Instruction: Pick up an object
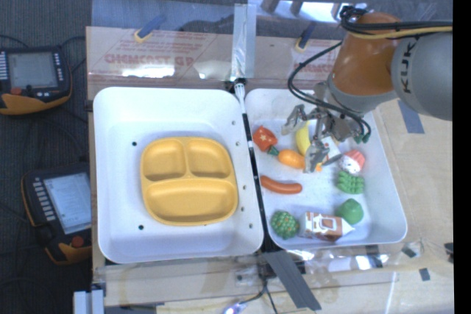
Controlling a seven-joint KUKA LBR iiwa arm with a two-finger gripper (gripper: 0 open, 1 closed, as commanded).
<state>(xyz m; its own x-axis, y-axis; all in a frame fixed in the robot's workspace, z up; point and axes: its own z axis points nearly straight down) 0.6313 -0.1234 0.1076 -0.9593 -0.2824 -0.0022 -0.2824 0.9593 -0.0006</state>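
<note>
Glossy white plastic bins [118,158], matt yellow tray [190,180].

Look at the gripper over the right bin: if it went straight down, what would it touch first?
Probably the carrot, lying just beside the gripper; the banana is close too, and depth is unclear.

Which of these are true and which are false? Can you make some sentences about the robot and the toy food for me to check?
1. The yellow tray lies in the left bin. True.
2. The toy sausage lies on the yellow tray. False: it lies in the right bin.
3. The gripper hangs over the right bin. True.
4. The broccoli lies at the far end of the right bin. False: it lies at the near end, beside the small carton.
5. The banana is close to the gripper. True.
</note>
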